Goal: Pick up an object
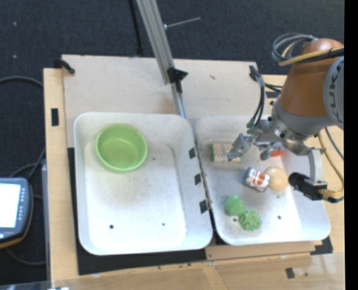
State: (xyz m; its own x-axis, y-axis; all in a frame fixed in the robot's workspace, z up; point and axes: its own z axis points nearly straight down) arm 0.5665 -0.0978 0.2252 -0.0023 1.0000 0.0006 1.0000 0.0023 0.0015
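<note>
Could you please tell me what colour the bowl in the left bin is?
Light green; the bowl shows plainly in the camera view.

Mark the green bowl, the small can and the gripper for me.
green bowl (121,148): camera view, on the bowl's inner floor.
small can (257,179): camera view, on the can's side.
gripper (234,154): camera view, at its fingertips.

Arm (308,95): rounded housing, orange over its upper part, grey towards its outer edge and below. Cables (287,46): grey and pale loops arching above the orange housing; one thin dark-green lead runs down beside it to the wrist. Wrist: grey metal block with a small red patch, under the housing. Pincer (238,150): slim grey metal fingers below the wrist. Side fitting (308,186): black cylinder on a pale bracket, with a yellow-tipped lead.
</note>
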